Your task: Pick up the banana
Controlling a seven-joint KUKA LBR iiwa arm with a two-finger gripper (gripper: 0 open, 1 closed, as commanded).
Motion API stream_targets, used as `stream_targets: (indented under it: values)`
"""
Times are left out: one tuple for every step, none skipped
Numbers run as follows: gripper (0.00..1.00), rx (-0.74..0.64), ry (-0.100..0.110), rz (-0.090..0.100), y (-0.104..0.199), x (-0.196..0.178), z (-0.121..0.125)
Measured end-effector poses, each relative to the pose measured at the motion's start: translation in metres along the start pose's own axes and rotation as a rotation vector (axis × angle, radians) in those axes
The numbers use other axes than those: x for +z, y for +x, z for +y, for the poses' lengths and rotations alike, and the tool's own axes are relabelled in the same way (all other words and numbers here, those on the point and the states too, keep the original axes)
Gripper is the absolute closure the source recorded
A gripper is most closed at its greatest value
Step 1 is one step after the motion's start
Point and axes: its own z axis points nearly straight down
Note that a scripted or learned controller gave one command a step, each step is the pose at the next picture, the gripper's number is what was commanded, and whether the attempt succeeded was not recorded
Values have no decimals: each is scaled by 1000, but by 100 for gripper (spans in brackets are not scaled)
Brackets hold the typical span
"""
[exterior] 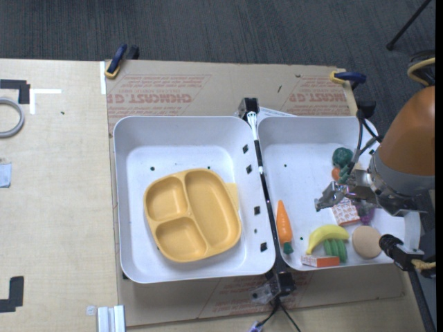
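Observation:
The yellow banana lies curved near the front of the right bin, resting against a green toy. My gripper hovers just behind the banana, over the bin's middle right, not touching it. It looks open, with nothing between its metal fingers. The grey and orange arm reaches in from the right and hides part of the bin's right side.
Around the banana lie an orange carrot, a red box, a beige egg-like ball, a white-red packet and a green toy further back. The left bin holds a yellow divided plate.

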Motion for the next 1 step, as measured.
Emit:
stream_targets:
  values:
    - [0,-373,-4,-1,15,-23,-1]
